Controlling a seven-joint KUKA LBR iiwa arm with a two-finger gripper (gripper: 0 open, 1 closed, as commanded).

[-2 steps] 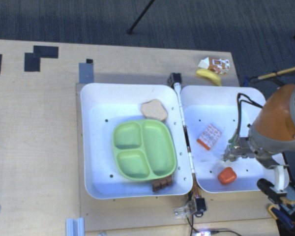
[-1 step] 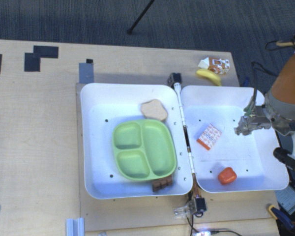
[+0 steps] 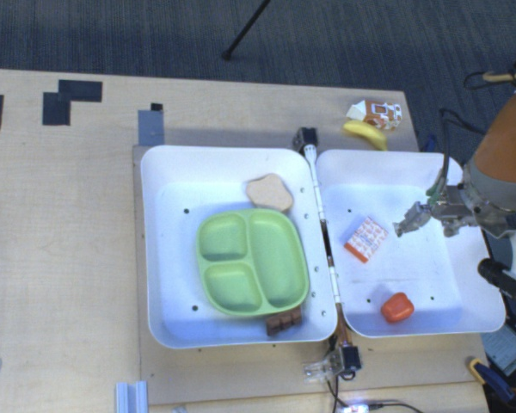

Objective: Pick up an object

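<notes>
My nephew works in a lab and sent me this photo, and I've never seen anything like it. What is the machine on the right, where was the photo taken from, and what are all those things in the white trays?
The photo comes from one camera fixed above a wooden bench, looking down at a slant. The grey and orange shape at the right is a robot arm, moved by a program. Its hand has two fingers and hangs over the right tray; there is nothing between the fingers.

Its job is to pick something up. In the right tray lie a small red and white packet and a red-orange toy. The left tray holds a green divided plate, a tan piece like a bread slice just above it, and a small brown thing at its lower edge. Behind the trays, on the bench, lie a banana and a small carton.
</notes>
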